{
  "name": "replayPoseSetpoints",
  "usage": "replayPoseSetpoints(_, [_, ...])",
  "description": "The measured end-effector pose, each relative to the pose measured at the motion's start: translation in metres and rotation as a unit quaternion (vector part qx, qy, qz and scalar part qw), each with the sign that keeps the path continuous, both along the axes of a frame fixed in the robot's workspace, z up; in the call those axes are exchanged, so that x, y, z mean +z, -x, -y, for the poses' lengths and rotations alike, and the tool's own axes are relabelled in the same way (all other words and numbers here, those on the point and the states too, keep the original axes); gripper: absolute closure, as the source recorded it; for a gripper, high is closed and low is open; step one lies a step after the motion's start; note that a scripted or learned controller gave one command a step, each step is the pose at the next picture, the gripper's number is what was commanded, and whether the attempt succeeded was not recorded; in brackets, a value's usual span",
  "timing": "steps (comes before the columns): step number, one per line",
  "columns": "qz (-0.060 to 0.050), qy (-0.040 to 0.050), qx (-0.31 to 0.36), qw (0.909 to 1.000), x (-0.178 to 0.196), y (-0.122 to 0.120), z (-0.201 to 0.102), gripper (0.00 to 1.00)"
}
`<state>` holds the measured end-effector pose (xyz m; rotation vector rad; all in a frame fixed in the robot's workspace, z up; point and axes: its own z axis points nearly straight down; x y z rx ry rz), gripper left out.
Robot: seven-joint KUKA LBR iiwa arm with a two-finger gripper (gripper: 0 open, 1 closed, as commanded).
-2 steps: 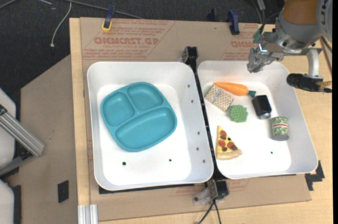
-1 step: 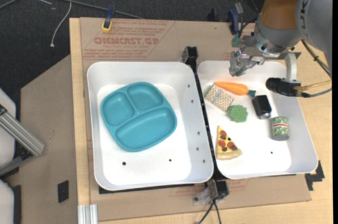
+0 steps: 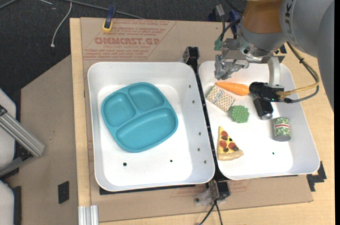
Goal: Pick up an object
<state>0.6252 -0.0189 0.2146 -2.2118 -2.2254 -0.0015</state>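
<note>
**Gripper over far-left corner of right bin, nothing seen in its grasp**

Arm: the grey arm with the orange band enters from the right. The two-finger gripper (image 3: pixel 225 71) hangs over the far-left part of the right shallow white bin (image 3: pixel 304 157). From this angle I cannot tell whether the claw is spread or pressed together. No object is visible in it.

Right bin contents:
- The orange toy carrot (image 3: pixel 234 88) lies roughly crosswise, just nearer the camera than the gripper. It is the closest candidate for the pick. Contact with the gripper cannot be judged.
- The beige square lattice-patterned wafer (image 3: pixel 220 97) is tilted and sits right beside the carrot, on its near side.
- The green round knobbly piece (image 3: pixel 239 113) sits just beside the wafer's right corner.
- The toy pizza slice with red dots (image 3: pixel 228 145) lies near the bin's left wall, well towards the front.
- The small can with a green-and-red label (image 3: pixel 281 128) sits on the right side, apart from the rest.

Left bin: the left shallow white bin (image 3: pixel 96 112) holds a blue three-compartment plastic plate (image 3: pixel 139 116), lying flat at a slant.

Both bins rest on a brown cardboard sheet (image 3: pixel 127 38).
</note>
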Motion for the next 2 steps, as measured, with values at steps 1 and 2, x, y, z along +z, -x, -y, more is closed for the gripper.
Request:
replayPoseSetpoints(1, [0.0, 0.0003, 0.0, 1.0, 0.003, 0.006, -0.044, 1.0])
replayPoseSetpoints(2, [-0.001, 0.0001, 0.0, 1.0, 0.002, 0.019, -0.097, 1.0])
